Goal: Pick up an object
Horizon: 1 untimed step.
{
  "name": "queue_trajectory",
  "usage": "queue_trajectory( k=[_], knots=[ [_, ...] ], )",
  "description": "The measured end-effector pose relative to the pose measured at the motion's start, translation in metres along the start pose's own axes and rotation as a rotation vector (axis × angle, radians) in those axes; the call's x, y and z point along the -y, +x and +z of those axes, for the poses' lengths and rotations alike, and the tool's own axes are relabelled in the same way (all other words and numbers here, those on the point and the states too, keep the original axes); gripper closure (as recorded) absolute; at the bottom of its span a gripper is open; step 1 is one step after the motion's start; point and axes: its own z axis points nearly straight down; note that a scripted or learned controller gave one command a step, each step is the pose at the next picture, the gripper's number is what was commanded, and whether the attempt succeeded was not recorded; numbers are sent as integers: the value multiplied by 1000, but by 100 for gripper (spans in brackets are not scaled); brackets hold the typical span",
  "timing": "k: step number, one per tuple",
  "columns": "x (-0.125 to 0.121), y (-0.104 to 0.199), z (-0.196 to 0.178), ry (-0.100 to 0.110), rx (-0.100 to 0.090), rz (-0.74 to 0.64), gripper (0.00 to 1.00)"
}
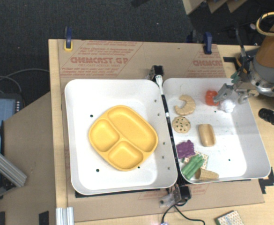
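The right bin (240, 163) holds several toy foods: a red piece (211, 97), a tan crescent (186, 105), a round cookie (181, 124), a tan bread roll (206, 134), purple grapes (185, 148), a green piece (192, 166) and a waffle cone (207, 174). My gripper (227, 100) reaches in from the right and hangs low over the bin's far right part. It sits just right of the red piece, close beside it. Nothing is seen held in it.
The left bin (80, 97) holds a yellow divided plate (122, 137). Both bins rest on a brown board (108, 60) clamped at its far edge. The grey arm (268, 64) crosses the right bin's far right corner.
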Motion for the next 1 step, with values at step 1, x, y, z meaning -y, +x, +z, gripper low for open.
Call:
queue_trajectory(
  k=[1],
  knots=[
    [-34, 29, 56, -11, 2, -7, 0]
  ],
)
